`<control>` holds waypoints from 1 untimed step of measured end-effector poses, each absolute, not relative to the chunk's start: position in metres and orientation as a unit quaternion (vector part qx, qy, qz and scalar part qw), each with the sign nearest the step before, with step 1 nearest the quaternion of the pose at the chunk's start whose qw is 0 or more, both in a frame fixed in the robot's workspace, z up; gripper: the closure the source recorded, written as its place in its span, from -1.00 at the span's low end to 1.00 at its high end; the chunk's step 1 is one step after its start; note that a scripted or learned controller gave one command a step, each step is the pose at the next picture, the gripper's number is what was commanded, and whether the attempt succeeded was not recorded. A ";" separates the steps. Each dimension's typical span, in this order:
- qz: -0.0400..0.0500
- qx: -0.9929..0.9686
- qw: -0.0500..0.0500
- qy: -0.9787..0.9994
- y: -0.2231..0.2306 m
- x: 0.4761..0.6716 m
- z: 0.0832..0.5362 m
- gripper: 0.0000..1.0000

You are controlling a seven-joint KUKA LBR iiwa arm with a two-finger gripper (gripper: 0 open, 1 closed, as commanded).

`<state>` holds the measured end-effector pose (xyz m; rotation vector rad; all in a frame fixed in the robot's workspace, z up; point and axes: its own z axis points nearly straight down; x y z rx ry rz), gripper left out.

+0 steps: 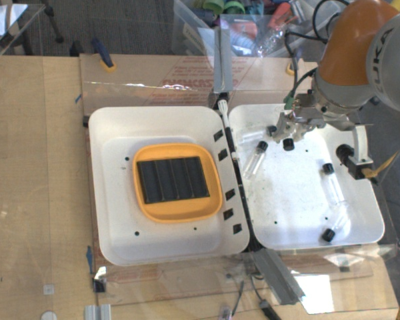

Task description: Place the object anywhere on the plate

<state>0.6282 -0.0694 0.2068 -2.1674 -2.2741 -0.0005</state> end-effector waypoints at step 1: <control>-0.001 -0.629 -0.001 -0.778 -0.012 0.666 0.184 1.00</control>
